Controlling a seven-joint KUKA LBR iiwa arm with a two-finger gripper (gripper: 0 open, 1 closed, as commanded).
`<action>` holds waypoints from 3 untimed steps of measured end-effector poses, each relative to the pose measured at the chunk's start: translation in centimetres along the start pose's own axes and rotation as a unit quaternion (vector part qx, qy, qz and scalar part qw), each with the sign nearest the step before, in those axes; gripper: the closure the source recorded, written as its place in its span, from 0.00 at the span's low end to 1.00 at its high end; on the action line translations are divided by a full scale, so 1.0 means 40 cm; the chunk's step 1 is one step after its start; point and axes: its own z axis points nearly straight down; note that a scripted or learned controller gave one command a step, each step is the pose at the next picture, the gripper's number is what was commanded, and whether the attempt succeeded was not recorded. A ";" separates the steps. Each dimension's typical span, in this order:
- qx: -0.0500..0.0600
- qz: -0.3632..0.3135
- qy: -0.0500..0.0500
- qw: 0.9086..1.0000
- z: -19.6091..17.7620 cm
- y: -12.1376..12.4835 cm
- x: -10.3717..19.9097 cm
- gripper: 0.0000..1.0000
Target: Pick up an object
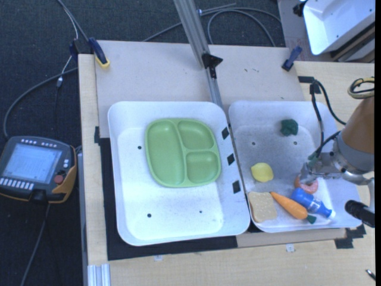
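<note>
The right bin (262,109) holds several small objects. A dark green lump (289,127) lies near its far side and a yellow lemon-like piece (262,172) sits in the middle. A tan bread slice (262,207), an orange carrot (287,204) and a blue bottle (311,202) lie along the near edge. A small red and pink object (308,187) lies just under my gripper (309,174), which hangs low over the bin's right side. Whether it touches the red object is unclear.
A green divided plate (182,152) lies in the left bin (172,219). A grey metal pole (196,34) slants down to the gap between the bins. Cables run beside the arm at the right. A teach pendant (36,168) sits off the bench at left.
</note>
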 end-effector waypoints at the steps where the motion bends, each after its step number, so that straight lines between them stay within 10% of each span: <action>1: 0.005 -0.002 0.004 1.000 -0.108 0.010 -0.001 1.00; 3: 0.004 -0.003 0.004 1.000 -0.343 0.030 0.006 1.00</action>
